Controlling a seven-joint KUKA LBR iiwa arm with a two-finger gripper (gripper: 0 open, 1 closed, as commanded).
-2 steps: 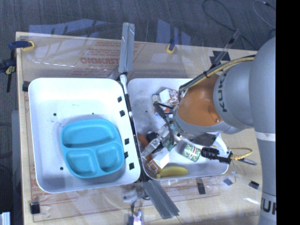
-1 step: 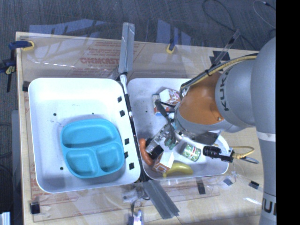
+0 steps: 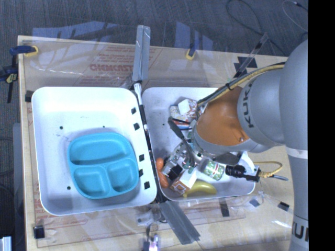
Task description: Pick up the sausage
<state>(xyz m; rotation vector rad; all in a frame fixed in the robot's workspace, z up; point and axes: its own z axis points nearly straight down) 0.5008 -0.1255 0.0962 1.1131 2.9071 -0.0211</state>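
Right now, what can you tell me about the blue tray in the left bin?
The blue tray is a light-blue, plastic-looking divided plate with rounded corners: one long compartment across the top and two smaller ones below. It lies flat and upright on the floor of the left white bin, slightly rotated, toward the near right. Nothing rests in it.

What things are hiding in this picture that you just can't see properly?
- Gripper: in the camera view the arm's orange band hangs over it, so its grasp is unclear.
- Sausage: not told apart in the heap in the right bin; the items overlap and are small.
- Orange item by the bin's wall: partly hidden, kind unclear.
- Yellow item: partly under other items.
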